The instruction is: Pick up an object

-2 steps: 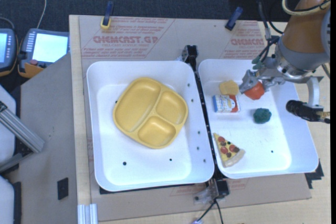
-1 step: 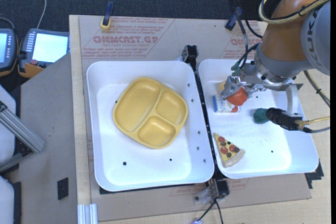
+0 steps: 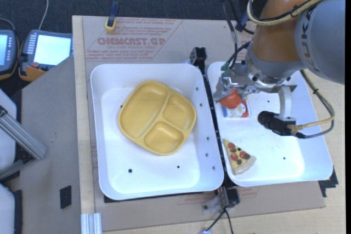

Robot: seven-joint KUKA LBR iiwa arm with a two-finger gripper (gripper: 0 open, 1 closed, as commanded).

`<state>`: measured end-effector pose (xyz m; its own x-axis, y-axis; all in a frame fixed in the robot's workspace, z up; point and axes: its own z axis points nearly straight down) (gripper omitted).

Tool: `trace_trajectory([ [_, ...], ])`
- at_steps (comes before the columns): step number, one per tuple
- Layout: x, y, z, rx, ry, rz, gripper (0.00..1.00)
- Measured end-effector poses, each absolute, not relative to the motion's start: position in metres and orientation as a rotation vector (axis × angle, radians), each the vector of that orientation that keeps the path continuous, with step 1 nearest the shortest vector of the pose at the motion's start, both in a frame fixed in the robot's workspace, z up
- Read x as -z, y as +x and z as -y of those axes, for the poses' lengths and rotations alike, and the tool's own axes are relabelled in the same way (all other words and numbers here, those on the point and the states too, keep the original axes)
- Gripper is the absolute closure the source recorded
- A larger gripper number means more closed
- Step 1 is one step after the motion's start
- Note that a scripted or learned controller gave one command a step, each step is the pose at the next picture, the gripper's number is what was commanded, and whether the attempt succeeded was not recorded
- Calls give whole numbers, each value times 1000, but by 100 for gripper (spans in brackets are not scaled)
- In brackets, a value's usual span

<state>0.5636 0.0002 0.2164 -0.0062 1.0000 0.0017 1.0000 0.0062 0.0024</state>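
The gripper (image 3: pixel 233 90) hangs over a red-and-white carton (image 3: pixel 235 106), finger state unclear; the pizza slice (image 3: pixel 239 157) points up-left; board reads "CHEMCAST"

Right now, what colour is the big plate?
Yellow. The plate, with three compartments, lies in the left bin; the camera view shows it plainly.

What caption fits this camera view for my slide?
Arm's claw over a red-and-white carton in the right bin; pizza toy nearby.
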Motion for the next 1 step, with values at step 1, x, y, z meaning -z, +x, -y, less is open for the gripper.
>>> trace_trajectory([
  [1,-214,558,-47,0,2217,-2229,100],
])
